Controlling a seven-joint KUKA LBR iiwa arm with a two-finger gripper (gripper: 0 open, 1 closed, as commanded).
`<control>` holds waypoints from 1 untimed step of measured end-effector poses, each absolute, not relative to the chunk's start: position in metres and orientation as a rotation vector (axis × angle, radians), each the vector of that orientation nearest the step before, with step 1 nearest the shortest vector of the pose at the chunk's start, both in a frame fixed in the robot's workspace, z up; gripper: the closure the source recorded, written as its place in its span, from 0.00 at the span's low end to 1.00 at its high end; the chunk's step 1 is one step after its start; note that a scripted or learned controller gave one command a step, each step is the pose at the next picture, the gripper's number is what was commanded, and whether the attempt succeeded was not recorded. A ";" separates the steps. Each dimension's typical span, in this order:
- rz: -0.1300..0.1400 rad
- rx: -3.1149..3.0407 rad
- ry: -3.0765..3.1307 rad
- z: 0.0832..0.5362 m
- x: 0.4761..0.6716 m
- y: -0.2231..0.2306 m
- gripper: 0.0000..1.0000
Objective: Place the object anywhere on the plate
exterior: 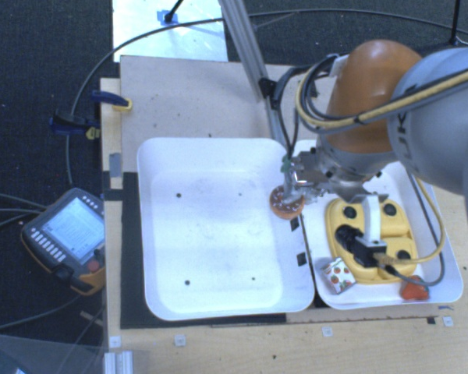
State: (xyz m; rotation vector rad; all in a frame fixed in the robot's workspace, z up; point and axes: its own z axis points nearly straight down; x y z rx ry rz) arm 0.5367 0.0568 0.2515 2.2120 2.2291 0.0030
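The small round brown ring with speckles, like a toy doughnut (286, 202), is up and to the left of the yellow plastic plate with dark round spots (398, 228). It is near the plate but not on it. It sits where the two bins meet, right under the tip of the tool (290, 189). I cannot tell how far open the tool is, or if it really has hold of the ring. The ring is tucked so close under the tip that it may be hanging there for carrying, but that is a guess. The plate lies flat in the shallow white bin on the right (444, 287), so a thing can be dropped onto it from above. I think the ring needs to go over the bin's edge and above the plate before it is let go. Just below the plate's left corner is a little white cube with red dots (337, 276). Below its right corner is a small orange lump (413, 291). Farther left of the plate is the big white bin (210, 240), and both bins rest on the pale desk (187, 100).
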 end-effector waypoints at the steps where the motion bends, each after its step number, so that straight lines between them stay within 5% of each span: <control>1: 0.002 2.211 2.234 0.246 0.530 0.114 1.00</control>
